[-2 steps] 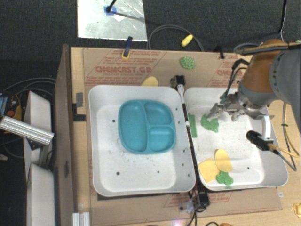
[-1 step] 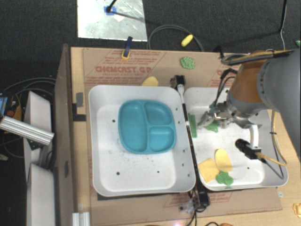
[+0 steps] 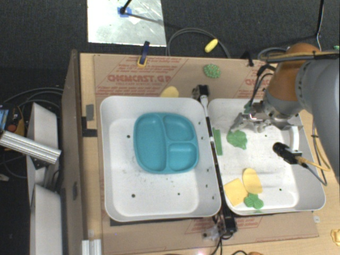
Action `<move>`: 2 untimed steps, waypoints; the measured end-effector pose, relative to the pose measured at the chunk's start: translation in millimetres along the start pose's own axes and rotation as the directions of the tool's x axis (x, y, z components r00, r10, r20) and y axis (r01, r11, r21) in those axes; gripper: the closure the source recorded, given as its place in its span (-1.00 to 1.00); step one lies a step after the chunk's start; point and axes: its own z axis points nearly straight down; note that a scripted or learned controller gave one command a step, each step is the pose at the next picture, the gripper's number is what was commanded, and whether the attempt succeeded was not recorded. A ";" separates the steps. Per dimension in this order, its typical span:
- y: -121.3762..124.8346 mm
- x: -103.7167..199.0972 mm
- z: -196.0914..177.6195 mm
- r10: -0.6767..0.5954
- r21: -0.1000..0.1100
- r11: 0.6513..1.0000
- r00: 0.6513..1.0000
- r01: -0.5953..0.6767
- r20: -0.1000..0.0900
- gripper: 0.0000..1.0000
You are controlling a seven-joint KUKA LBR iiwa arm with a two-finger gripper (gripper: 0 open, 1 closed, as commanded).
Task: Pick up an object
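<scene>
1. camera view: the gripper [image 3: 241, 125] hangs just above the green knobbly plastic broccoli piece [image 3: 237, 139] in the right shallow white bin [image 3: 308, 195]; i cannot tell if the claw is open or closed.
2. risk: the claw looks off-centre, so a grasp could nudge the piece aside toward the thin green strip [image 3: 217, 141].

The left bin [image 3: 119, 195] is largely taken up by a blue divided plate [image 3: 166, 143]; bare floor is left around it, widest along the near edge. The right bin's [image 3: 289, 190] far part is blocked by the arm [image 3: 311, 84], with a green leafy piece [image 3: 237, 138] just beside it. Yellow slices [image 3: 252, 180] and a small green piece [image 3: 254, 201] are crowded into the near left corner. Open floor is seen between the two groups.
</scene>
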 end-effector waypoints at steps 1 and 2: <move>-34.3 23.7 4.1 0.002 0.008 1.000 1.000 -0.002 -0.003 -1.00; -31.2 22.4 -8.3 0.001 0.001 1.000 1.000 -0.001 -0.001 1.00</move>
